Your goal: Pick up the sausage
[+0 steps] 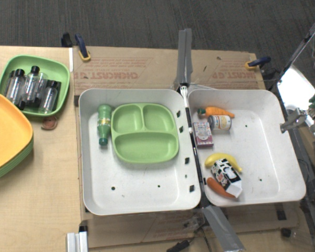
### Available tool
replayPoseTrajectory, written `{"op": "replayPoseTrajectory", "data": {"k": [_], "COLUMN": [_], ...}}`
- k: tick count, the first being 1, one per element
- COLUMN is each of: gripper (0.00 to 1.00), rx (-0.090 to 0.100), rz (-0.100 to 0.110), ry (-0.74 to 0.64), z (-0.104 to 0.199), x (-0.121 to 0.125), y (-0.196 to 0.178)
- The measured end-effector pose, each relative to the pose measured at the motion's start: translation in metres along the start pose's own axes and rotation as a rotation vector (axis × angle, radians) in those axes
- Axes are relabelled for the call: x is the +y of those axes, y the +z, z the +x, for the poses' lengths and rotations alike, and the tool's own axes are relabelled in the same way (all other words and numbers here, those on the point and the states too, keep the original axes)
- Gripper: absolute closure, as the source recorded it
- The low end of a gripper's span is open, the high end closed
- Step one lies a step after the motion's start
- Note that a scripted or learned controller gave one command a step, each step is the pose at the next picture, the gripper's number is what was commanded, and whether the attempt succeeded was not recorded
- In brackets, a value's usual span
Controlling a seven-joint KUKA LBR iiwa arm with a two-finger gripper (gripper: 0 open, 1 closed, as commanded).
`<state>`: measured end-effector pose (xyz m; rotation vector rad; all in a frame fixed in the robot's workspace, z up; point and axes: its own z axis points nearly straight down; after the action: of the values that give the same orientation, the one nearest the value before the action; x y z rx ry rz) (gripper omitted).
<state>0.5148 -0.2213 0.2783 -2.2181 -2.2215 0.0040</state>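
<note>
The sausage (pixel 219 188) lies untouched at the near-left corner of the right bin (pixel 273 156) — partly under a black-and-white packet (pixel 227 175), the banana (pixel 216 159) just beyond. The whole pick remains; whether the pincer is released or clenched, I cannot tell.

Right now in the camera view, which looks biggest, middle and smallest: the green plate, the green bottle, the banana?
1. green plate
2. green bottle
3. banana, partly hidden by a packet, so it is close with the bottle.
</note>
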Motion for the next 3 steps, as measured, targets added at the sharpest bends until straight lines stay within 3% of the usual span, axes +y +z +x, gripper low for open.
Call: {"op": "replayPoseTrajectory", "data": {"k": [1, 2, 3], "gripper": [1.0, 1.0, 1.0], "rx": [-0.001, 0.0, 0.0], "rz": [0.002, 0.0, 0.003], "ry": [-0.002, 0.274, 0.271], "z": [0.0, 0.011, 0.011], "x": [0.0, 0.016, 0.016], "y": [-0.008, 0.082, 0.074]}}
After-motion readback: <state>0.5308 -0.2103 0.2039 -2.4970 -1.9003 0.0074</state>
